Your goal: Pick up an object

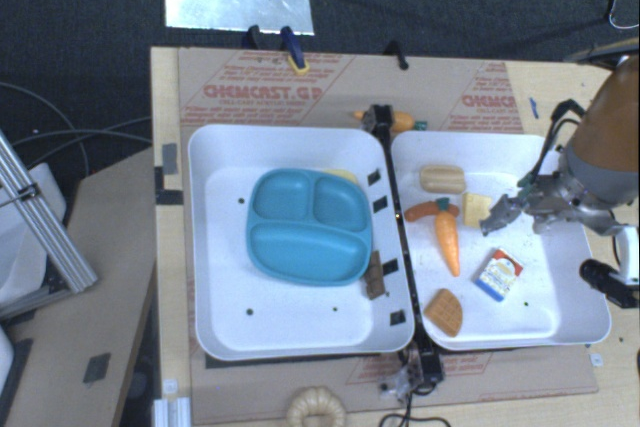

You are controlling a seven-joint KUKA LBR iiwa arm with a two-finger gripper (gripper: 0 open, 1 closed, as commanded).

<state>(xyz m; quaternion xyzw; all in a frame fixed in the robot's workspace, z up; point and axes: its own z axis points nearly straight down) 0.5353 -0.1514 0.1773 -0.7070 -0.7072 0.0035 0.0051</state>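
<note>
Taking the black divider (393,215) between the two white bins as the landmark: well to its left sits the left bin (225,315), and in it a blue sectioned plate (310,225), lying flat with three compartments, its right edge close to the divider. A small brown object (375,277) lies just left of the divider, touching the plate's lower right corner; what it is cannot be told. A pale yellow piece (342,176) peeks out from behind the plate's upper edge. Just right of the divider, in the right bin (560,325), a small red-orange piece (428,211) lies nearest the divider, with a tan bread roll (442,179) just above it and an orange carrot (447,241) just below it, pointing down and away from the divider. A brown cookie-like piece (444,311) rests lower, near the bin's front edge. Further right of the divider a pale yellow cheese wedge (476,209) lies beside the carrot's top, and a small white, red and blue carton (497,274) lies tilted below it. The claw (497,216) hangs just right of the cheese wedge, its tip close to or touching it; whether its fingers are spread or closed cannot be told, and nothing is seen held between them. The grey arm with its orange band (610,130) reaches in furthest from the divider. Both bins rest on the counter (260,85).
</note>
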